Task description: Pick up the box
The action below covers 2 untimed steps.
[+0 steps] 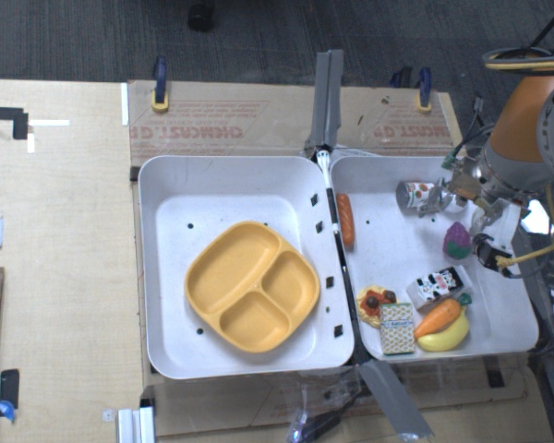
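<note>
the box (397, 329) is seen lying flat at the near edge of the right bin (512, 344), its long axis running front to back, beside a banana (445, 337). the gripper (451, 195) is placed well apart, toward the far right; whether it is open cannot be told.

Yellow divided plate (251, 287) in left bin (157, 247). Right bin (388, 247): box (397, 329) beside banana (446, 337), carrot (440, 317); gripper (448, 197) over can (415, 194).
</note>
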Motion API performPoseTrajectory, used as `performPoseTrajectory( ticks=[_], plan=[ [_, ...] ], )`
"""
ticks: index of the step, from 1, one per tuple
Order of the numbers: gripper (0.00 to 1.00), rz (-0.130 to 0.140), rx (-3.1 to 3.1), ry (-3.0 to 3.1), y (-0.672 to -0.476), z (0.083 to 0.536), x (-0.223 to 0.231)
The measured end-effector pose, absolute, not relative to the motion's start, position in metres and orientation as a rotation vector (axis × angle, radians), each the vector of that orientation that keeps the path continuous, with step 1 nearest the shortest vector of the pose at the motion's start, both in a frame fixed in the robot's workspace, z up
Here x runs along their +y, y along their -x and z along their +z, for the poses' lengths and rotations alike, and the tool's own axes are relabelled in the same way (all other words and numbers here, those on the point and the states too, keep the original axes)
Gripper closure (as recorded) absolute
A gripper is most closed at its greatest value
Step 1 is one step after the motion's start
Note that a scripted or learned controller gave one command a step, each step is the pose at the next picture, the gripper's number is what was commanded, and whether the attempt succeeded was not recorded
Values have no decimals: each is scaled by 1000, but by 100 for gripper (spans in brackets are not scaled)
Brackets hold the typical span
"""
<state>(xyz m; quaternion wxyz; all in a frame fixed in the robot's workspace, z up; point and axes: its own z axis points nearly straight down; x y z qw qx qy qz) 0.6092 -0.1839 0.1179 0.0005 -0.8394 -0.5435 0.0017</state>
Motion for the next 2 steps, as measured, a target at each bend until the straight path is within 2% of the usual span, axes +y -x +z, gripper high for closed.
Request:
performPoseTrajectory(
  ticks=[1, 2],
  plan=[
    [0, -7, -1712, 2643, -661, 125, -186],
    [0, -10, -1617, 2689, -662, 114, -207]
  ],
)
